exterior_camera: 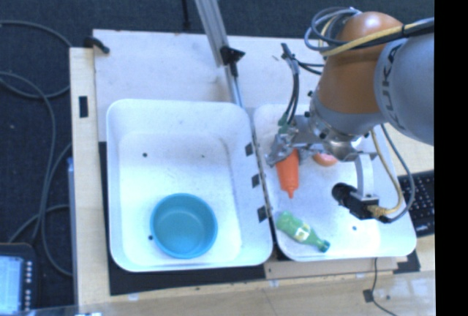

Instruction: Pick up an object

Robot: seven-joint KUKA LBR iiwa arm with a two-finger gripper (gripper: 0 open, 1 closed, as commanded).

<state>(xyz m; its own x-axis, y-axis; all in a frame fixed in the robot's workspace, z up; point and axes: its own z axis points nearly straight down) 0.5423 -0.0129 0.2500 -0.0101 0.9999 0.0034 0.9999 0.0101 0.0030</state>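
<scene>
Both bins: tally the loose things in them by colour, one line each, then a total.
Blue: 1, the bowl in the left bin
Orange: 1, the carrot-shaped thing in the right bin
Green: 1, the bottle in the right bin
Peach: 1, a small thing partly hidden under the arm
Total: 4

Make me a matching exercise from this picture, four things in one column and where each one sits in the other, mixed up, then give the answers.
Things:
1. round blue plastic bowl
2. orange carrot-shaped toy
3. green plastic bottle
4. black keyboard

Places:
A. right bin, near its front edge
B. on the bench, right of both bins
C. left bin, front part
D. right bin, just under the gripper

Pairs: 1-C, 2-D, 3-A, 4-B
</scene>
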